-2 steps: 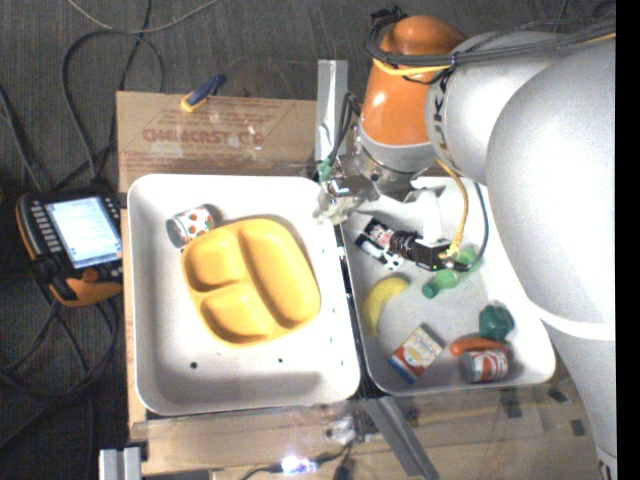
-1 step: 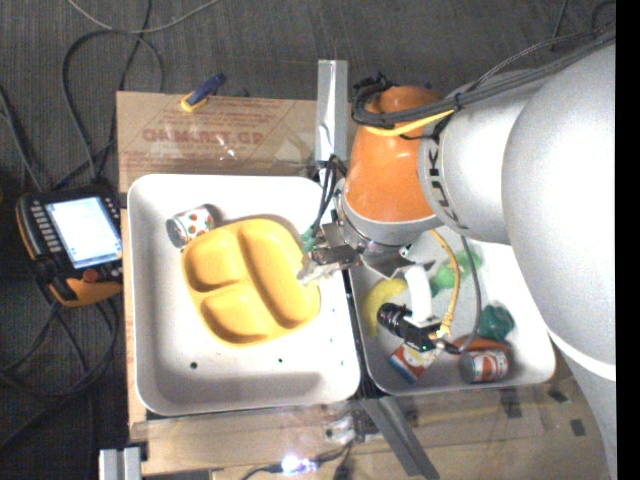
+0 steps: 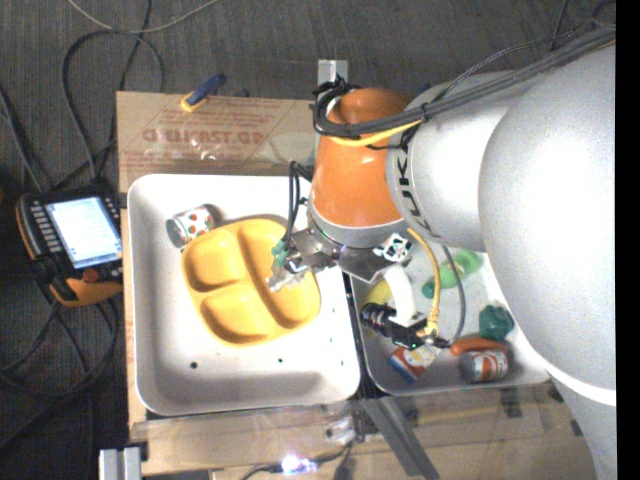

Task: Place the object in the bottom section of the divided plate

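The tool [image 3: 283,268] hovered over the yellow plastic divided plate [image 3: 225,268] in the left white bin [image 3: 150,368]. Its grip state could not be determined. Placement appeared unfinished; the plate's bottom section held nothing visible.

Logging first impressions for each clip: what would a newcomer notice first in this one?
The big grey arm with its orange band fills the right side, leaning in over the left bin. Under it, a yellow divided plate lies in that bin, with the gripper low over the plate's right edge. A small can lies beside the plate's upper left.
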You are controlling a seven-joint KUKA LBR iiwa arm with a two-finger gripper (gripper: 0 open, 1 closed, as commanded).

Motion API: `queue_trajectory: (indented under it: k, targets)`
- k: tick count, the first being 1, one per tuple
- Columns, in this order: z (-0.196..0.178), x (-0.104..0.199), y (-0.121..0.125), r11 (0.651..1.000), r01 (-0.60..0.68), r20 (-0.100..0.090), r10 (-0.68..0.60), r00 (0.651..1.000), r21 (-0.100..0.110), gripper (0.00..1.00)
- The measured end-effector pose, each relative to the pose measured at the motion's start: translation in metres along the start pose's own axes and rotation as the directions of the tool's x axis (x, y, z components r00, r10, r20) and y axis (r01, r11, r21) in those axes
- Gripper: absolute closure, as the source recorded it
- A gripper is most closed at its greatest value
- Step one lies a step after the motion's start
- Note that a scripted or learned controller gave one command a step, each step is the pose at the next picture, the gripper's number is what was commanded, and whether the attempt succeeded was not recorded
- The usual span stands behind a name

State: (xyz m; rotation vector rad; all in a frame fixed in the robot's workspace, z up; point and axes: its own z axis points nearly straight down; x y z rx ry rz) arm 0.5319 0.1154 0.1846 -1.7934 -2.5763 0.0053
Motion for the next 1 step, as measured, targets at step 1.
queue_trajectory:
  k: [1]
  targets:
    - [0.0001, 0.0001, 0.0, 1.0, 0.0, -0.001, 0.0, 1.0, 0.0, 0.0]
